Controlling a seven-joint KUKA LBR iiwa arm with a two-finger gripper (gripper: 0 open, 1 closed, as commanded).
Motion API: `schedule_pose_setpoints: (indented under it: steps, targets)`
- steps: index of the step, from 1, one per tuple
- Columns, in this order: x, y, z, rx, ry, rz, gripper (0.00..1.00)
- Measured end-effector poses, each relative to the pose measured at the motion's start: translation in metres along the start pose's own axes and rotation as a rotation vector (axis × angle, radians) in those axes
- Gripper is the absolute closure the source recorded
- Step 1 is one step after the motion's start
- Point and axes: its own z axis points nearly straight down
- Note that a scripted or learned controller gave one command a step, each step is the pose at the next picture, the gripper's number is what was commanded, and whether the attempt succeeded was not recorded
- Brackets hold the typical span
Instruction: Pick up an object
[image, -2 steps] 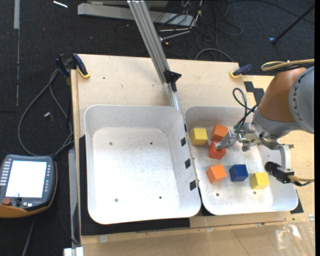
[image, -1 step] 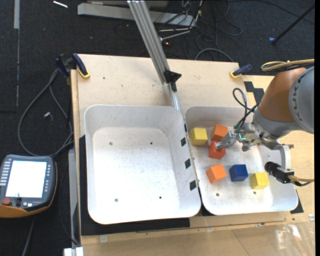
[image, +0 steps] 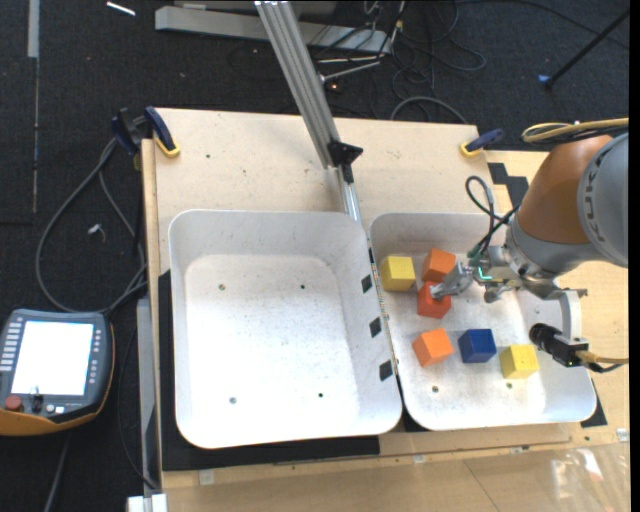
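Gripper sits just above red block, touching it.

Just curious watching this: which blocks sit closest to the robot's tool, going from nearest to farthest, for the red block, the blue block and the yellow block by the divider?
1. Red block, right beside the tool.
2. Blue block, below the tool toward the bin's front.
3. Yellow block, left, near the divider.
Blue and yellow are nearly even.

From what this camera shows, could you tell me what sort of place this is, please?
Most likely a robotics lab set up for grasping trials. A KUKA arm reaches over two white bins, the right one holding coloured blocks. A teach pendant and loose cables lie on the dark carpet.
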Motion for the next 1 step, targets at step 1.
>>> schedule_pose_setpoints:
  steps: [1]
  targets:
    - [0.0, 0.0, 0.0, 0.0, 0.0, 0.0, 0.0]
